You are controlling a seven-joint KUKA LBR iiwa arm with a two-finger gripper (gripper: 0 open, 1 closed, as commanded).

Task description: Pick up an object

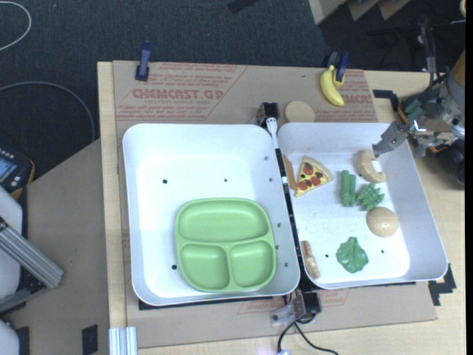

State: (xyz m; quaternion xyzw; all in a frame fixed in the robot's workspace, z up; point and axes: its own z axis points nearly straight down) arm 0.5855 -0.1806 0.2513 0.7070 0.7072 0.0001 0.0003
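Observation:
The right bin [421, 198] holds a pizza slice [312, 176], a green pod [346, 187], a green leafy piece [369, 196], a beige round ball [382, 222], a green lettuce-like piece [352, 254], a curved beige piece [369, 166] and a small brown stick [309, 259] against its left wall. My gripper [389, 140] hangs over the bin's upper right corner, just above and right of the curved beige piece. Nothing shows held in it.
In the left bin [148, 161] lies a green divided plate [225, 242]. A yellow banana [332, 87] and a beige disc [299, 112] rest on the board behind the bins. Blue clamps [143, 61] grip the board's back edge.

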